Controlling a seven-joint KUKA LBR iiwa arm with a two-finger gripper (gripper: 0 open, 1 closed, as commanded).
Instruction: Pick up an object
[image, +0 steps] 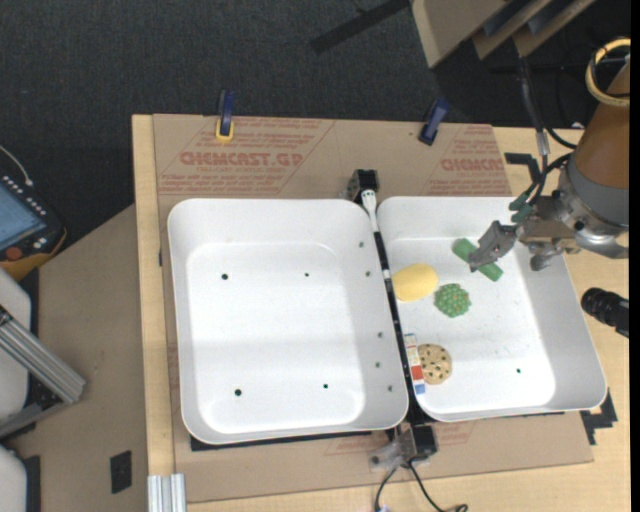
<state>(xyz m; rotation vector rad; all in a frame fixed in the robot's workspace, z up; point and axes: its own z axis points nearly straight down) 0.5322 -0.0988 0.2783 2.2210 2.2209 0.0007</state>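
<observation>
You're looking at the gripper (497, 247) hovering, jaw state I can't tell, with the green piece (476, 255) sitting right at its 8 o'clock.

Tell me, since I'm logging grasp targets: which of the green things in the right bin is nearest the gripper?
The flat green piece right at the gripper, toward the bin's far side. The round, bumpy green ball lies apart, nearer the yellow lemon-like object.

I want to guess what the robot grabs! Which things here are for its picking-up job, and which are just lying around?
For the job:
two-finger gripper
flat green piece
yellow lemon-shaped toy
round green bumpy toy
round chocolate-chip cookie toy
right white bin

Lying about:
left white bin
blue clamps
brown cardboard sheet
</observation>
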